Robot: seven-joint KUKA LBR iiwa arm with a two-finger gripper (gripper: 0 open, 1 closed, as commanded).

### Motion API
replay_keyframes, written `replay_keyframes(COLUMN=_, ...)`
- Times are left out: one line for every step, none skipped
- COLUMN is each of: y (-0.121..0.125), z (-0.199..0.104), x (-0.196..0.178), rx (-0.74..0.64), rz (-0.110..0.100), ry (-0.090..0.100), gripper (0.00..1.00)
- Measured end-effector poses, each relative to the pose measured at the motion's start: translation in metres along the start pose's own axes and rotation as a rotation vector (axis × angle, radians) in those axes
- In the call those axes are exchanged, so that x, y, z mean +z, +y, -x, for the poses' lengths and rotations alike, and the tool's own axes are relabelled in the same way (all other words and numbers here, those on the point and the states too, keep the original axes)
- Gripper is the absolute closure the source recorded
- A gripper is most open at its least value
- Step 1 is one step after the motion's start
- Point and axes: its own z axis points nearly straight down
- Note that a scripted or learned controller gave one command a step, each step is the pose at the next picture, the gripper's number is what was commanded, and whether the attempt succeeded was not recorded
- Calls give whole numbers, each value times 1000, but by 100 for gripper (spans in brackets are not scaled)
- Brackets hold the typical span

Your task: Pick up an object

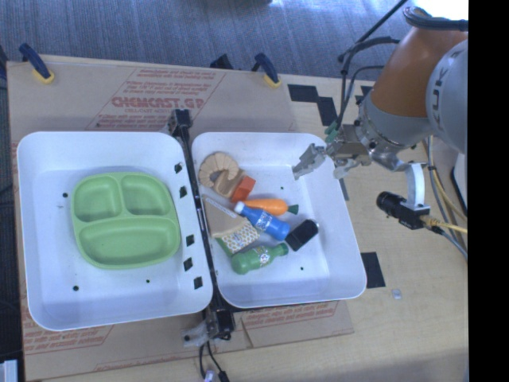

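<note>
Two shallow white bins sit side by side on a sheet of brown cardboard (pixel 159 94) at the middle of the frame. Filling much of the left bin (pixel 40 237) is a green divided tray (pixel 125 220) with three compartments. At left centre of the right bin (pixel 342 253) lies a loose pile of small things, several of them touching or overlapping. At the top of the pile is a round wooden piece (pixel 217 169), with a small orange block (pixel 242 188) just beside its lower right. Below them a toy carrot (pixel 266 207) lies roughly level, and a blue and white bottle (pixel 262 222) slants beneath it. A black block (pixel 302 235) rests at the pile's right end, a green bottle (pixel 256 258) along its bottom edge, and a tan wedge (pixel 231 234) between the two bottles. A thin pale stick (pixel 219 204) crosses the pile's left side.

Over the upper right corner of the right bin is the gripper (pixel 308 161), reaching in from the right on the grey and orange arm (pixel 413 70). The pile sits to its lower left, apart from it; the toy carrot is the nearest of the pile's right-hand pieces. Its fingers look slightly parted and nothing is between them.
</note>
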Motion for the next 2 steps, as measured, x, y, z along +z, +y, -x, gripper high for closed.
replay_keyframes(y=12, z=-18, x=164, rx=-1, rz=2, ry=2, gripper=0)
replay_keyframes(y=11, z=-18, x=155, rx=-6, rz=-4, ry=1, gripper=100)
